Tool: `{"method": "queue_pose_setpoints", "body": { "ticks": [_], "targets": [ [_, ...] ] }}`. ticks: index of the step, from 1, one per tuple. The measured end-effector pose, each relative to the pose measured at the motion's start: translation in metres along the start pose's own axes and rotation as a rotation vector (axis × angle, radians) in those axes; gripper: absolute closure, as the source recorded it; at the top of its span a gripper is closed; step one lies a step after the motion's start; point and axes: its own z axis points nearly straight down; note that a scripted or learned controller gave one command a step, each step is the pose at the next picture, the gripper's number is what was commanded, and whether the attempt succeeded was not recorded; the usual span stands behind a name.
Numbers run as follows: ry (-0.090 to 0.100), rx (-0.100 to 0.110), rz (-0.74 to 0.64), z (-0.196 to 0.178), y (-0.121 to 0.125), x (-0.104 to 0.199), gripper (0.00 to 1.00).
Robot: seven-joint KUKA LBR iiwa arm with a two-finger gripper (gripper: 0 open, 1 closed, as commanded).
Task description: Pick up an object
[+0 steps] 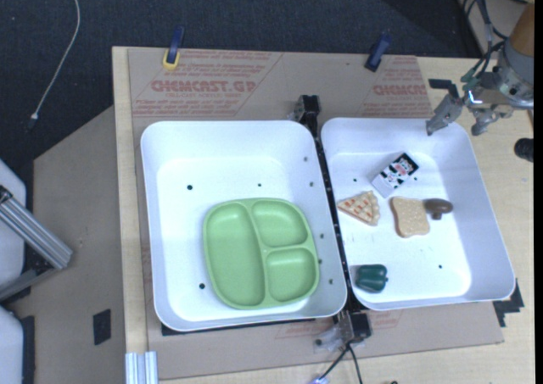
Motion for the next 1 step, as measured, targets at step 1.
{"method": "queue_pose_setpoints", "body": {
  "ticks": [1],
  "targets": [
    [-0.001, -0.002, 0.0, -0.001, 0.0005, 0.0, 0.0]
  ]
}}
